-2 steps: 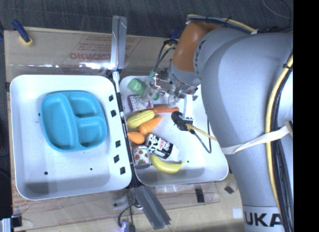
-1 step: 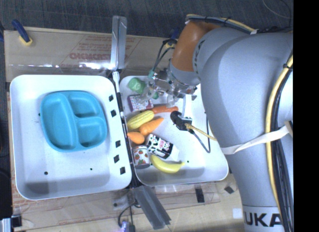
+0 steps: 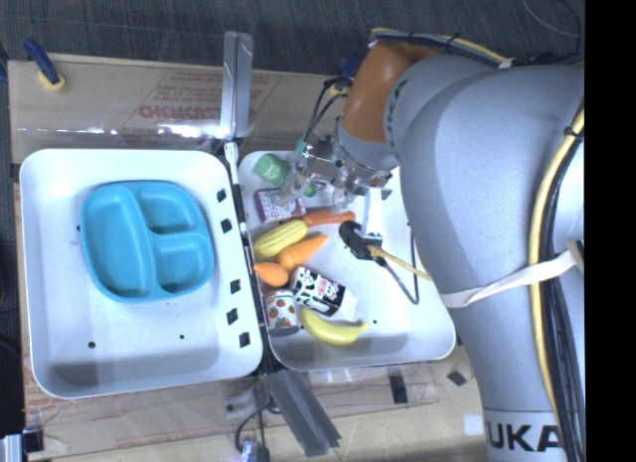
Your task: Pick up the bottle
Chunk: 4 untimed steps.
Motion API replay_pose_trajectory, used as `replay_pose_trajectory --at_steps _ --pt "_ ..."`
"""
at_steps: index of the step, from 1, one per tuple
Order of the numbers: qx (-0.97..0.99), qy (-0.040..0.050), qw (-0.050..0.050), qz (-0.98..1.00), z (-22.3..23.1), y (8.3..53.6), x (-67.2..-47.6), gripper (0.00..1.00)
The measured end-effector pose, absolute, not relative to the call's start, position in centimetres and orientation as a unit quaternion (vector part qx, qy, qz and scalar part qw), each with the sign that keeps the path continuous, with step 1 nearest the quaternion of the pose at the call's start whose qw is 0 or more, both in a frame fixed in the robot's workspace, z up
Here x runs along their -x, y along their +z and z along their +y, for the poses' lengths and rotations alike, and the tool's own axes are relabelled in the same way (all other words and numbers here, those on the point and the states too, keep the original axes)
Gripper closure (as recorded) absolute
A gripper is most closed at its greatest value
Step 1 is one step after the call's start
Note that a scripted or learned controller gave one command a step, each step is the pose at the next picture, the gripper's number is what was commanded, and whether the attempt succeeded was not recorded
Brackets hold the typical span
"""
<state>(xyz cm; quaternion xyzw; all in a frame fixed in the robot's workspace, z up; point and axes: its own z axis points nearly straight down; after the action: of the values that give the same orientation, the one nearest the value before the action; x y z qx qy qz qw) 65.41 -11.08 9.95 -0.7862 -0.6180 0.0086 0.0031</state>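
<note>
While hanging low over the top end of the right bin [image 3: 412, 316], pointed to the left: the tool [image 3: 308, 177], at the tip of the big grey arm [image 3: 477, 152] with the orange band [image 3: 373, 82]. Shiny and hard to make out, so cannot tell whether wide or narrow, or holding a thing. Just to the left of the tool, in the top left corner of that same bin: a small green thing with a pale end, most likely the bottle [image 3: 270, 167], lying close by the bin wall. Very near the tool, but cannot tell whether touching. Right under the bottle in the view, a dark pink packet [image 3: 272, 202], flat on the bin floor. Below that, in the middle of the bin, a yellow corn cob [image 3: 280, 238], with a long orange carrot [image 3: 328, 219] just beside it on the tool's side and a second orange carrot [image 3: 270, 273] just below it. Further down, a black and white box [image 3: 320, 291], tilted, next to a red and white cup [image 3: 281, 313] by the left wall. Last in this bin, a yellow banana [image 3: 333, 329], curved along the bottom end, close under the box. Over in the left bin [image 3: 60, 351], well apart from the tool: a blue tray [image 3: 149, 236] with three hollows, lying flat. Under both bins, the brown table [image 3: 119, 92]. At its top left corner, a little blue and yellow thing [image 3: 42, 65].
</note>
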Motion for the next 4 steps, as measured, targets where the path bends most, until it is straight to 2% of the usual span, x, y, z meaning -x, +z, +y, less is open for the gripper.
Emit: replay_pose_trajectory --at_steps 1,2,3,4 --pt "0.832 0.0076 0.014 -0.555 -15.9 9.8 -65.5 0.0" --pt "0.832 0.0077 0.013 -0.555 -16.0 9.8 -65.5 0.0" --pt "0.834 0.0007 0.001 -0.552 -18.7 14.3 -65.7 0.0" --pt "0.834 0.0009 0.001 -0.553 -18.6 14.3 -65.7 0.0"
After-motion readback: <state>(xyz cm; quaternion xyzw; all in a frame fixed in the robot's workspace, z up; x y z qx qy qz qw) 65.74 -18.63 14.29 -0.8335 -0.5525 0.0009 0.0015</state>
